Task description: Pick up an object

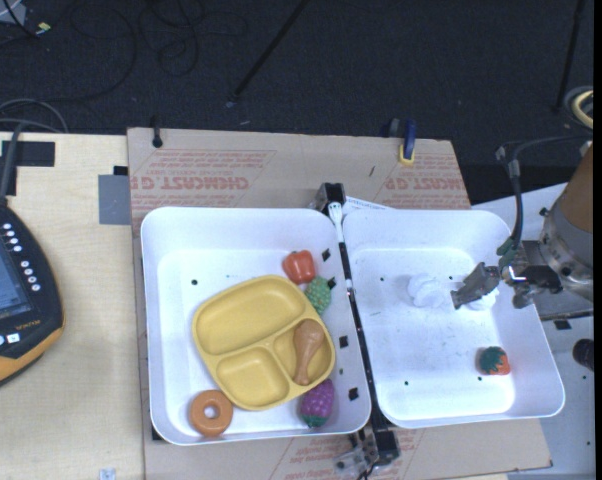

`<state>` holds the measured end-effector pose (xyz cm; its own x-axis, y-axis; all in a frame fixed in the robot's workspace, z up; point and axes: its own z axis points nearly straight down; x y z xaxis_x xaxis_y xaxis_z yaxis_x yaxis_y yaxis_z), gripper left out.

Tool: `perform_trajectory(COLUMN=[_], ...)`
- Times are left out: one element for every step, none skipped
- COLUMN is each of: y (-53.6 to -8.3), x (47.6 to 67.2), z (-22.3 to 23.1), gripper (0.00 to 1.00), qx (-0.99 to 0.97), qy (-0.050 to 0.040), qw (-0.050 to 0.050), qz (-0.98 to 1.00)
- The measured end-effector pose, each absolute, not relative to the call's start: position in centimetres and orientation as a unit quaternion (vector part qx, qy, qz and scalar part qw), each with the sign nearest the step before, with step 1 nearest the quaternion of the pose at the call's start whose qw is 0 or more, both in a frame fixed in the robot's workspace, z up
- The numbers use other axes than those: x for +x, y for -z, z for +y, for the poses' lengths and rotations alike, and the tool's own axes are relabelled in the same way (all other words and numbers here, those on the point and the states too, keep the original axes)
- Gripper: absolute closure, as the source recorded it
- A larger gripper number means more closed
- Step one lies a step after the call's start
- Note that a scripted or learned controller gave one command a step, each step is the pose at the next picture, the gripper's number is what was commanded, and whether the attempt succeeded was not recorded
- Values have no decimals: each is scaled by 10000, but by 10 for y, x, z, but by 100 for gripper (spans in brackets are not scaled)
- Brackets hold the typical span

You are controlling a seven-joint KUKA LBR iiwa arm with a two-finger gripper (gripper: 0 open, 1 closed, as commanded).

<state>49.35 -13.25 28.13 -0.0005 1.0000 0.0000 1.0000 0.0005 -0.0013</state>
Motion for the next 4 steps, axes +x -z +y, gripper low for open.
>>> perform_trajectory(y=[-402, -404, -360, -421], x=[488, 488, 475, 476], z=[-49, -53, 26, 82], gripper=[0, 100, 100, 100], qx=[-7033, -7058, -7044, -7048], qy=[39, -14, -25, 15], qw=[-29, 14, 35, -4], qz=[-7109, -7084, -7097, -7095])
